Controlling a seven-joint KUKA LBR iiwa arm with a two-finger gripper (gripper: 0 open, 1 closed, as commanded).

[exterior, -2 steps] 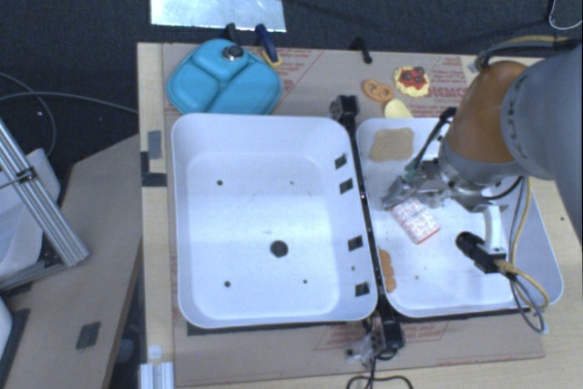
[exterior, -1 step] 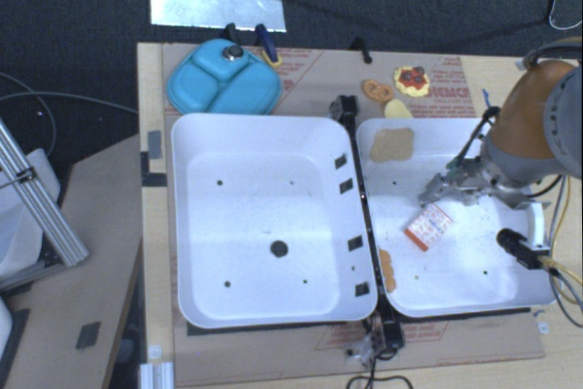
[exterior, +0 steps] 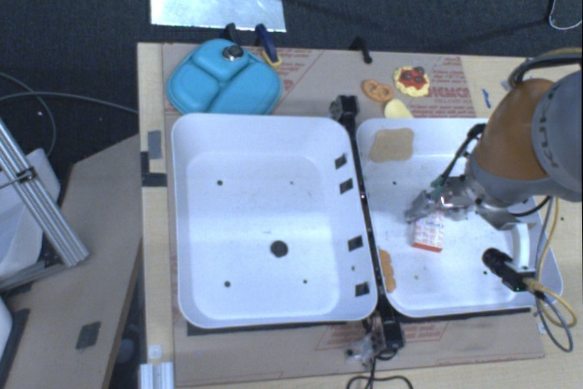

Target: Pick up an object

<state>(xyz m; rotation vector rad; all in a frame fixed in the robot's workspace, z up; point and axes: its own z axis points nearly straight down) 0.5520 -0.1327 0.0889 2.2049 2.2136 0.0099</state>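
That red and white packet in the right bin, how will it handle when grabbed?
The packet looks small and flat, so probably light. Lying flat on the smooth bin floor, it may slide rather than roll.

2 white bins point(exterior: 264, 168), 1 blue tray point(exterior: 223, 79), 1 tan slice point(exterior: 392, 144), 1 red-and-white packet point(exterior: 428, 234), perhaps 3 toy foods point(exterior: 412, 80).

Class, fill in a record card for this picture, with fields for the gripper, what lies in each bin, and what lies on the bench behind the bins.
gripper: gripper over the right bin, just above the red and white packet; contact unclear
right bin: tan slice at the back, the packet mid-floor, small brown piece by the left wall
left bin: left bin has a dark round spot on its floor
behind the bins: blue divided tray, pretzel, toy pizza, pale yellow piece
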